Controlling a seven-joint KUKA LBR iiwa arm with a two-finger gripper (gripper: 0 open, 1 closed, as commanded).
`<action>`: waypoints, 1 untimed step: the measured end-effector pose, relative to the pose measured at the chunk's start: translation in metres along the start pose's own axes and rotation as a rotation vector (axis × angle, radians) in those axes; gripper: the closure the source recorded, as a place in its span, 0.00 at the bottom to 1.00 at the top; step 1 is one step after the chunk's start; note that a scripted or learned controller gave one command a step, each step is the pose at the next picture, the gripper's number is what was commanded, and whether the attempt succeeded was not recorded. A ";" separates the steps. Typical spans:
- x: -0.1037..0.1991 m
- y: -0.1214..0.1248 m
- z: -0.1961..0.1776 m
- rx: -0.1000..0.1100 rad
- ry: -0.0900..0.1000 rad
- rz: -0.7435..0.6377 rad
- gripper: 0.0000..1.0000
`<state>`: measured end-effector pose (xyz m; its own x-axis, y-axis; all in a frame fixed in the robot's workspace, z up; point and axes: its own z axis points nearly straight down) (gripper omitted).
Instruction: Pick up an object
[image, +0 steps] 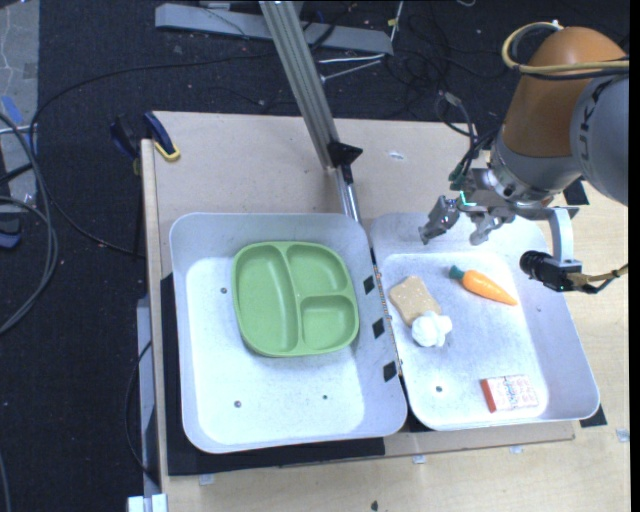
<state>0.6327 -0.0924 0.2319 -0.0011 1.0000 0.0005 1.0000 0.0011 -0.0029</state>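
Note:
My gripper (460, 226) hangs open over the far edge of the right bin (560, 345), its two fingers spread with nothing between them. An orange carrot (484, 285) lies in that bin just below and right of the gripper. A tan cracker-like slab (413, 297) and a small white object (430, 329) lie near the bin's left side. A red and white box (510, 393) rests near the bin's front right corner.
The left bin (200, 370) holds a green divided plate (296, 297). A grey metal pole (310, 90) slants down to the gap between the bins. The arm's orange band (560, 70) is at the upper right.

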 end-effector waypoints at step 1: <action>0.000 0.001 -0.001 -0.003 0.000 0.000 0.00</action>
<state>0.6334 -0.0925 0.2332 -0.0014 1.0000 0.0001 1.0000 0.0014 -0.0003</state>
